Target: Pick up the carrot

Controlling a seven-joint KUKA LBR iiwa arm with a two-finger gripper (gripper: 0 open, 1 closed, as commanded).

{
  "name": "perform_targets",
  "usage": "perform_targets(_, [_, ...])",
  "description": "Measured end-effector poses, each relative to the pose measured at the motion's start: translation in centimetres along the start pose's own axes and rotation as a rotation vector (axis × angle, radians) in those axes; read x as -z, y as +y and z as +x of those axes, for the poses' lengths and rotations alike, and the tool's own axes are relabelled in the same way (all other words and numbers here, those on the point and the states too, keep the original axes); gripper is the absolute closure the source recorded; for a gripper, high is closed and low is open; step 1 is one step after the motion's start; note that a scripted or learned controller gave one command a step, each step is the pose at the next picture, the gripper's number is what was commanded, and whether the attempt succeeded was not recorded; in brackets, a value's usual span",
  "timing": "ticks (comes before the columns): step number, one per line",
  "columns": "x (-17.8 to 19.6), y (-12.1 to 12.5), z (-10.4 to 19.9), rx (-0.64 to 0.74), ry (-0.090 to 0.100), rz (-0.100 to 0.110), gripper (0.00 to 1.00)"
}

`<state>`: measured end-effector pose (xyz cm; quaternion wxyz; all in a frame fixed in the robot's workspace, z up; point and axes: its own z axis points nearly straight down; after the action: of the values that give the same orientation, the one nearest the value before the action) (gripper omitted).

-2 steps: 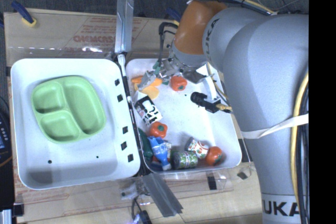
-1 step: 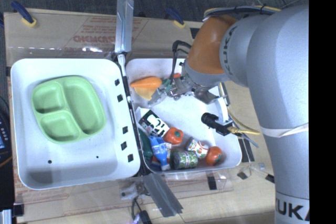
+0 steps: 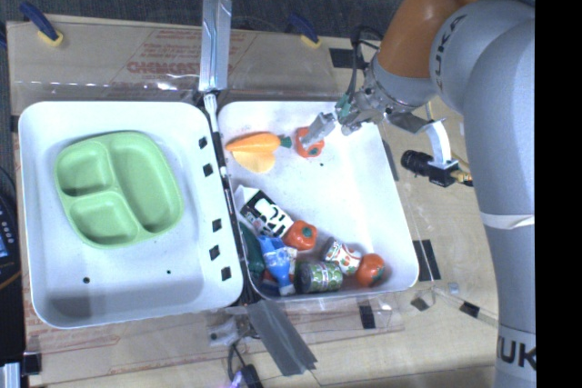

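My arm [image 3: 491, 104] reaches in from the right and hangs over the far right corner of the right bin [image 3: 386, 195], the orange band sitting high and the wrist bent down toward the bin floor. My gripper [image 3: 314, 137] slants low over the white bottom, and a small red-orange piece [image 3: 309, 146] lies right at its tip; I cannot tell how far the tip is parted or whether it has any hold on that piece.

The carrot [image 3: 253, 147] lies just beyond my tip, toward the wall the two bins share, lengthwise with its green end pointing back at me. It is close, but apart from my tool.

To take it well, I judge I should move on past the little red piece and settle over the thick orange middle, closing across the carrot's width, not along it. The shared wall is tight on the far side, so I would keep clear of it coming down.

The clutter of small toys [image 3: 309, 259] lies well off to my side, at the near end of the bin.
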<state>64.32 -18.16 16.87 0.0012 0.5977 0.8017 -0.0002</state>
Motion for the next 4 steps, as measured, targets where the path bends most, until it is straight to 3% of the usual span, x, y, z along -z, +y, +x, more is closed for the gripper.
perform_targets(1, [-0.7,-6.3,8.2,-0.173,0.004,0.005,0.0])
perform_targets(2, [2.2,-1.5,4.7,0.067,0.001,0.0,0.0])
perform_targets(3, [0.5,3.7,7.6,0.263,0.001,0.0,0.0])
perform_targets(4, [-7.7,3.8,7.9,0.416,0.003,0.003,0.0])
